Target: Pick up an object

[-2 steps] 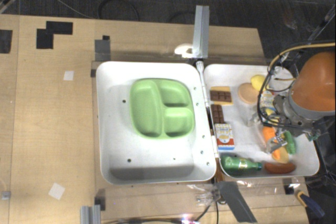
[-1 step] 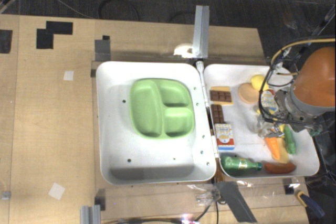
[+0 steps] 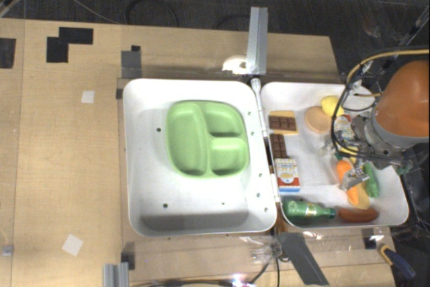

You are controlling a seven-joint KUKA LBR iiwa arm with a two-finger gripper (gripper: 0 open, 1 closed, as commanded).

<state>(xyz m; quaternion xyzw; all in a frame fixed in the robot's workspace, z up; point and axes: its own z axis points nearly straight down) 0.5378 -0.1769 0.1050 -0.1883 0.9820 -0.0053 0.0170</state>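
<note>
The right bin [image 3: 302, 159] holds small toy foods. Along its left side lie two brown chocolate bars [image 3: 282, 122], and below them a small white carton [image 3: 287, 175]. A green bottle [image 3: 308, 212] and a brown sausage [image 3: 357, 215] rest along the front wall. A tan bun [image 3: 317, 119] and a yellow lemon [image 3: 329, 104] sit at the back. My gripper [image 3: 356, 178] hangs low over the bin's right side, among an orange piece [image 3: 344, 170], a green piece [image 3: 371, 185] and a yellow-orange piece [image 3: 359, 197]. The arm's orange band [image 3: 405, 101] covers the wrist from above.
In the left bin [image 3: 144, 144] lies a green divided tray [image 3: 205, 138]. A metal post [image 3: 257, 40] stands behind the wall between the bins. Cables loop around the arm at the right.
</note>
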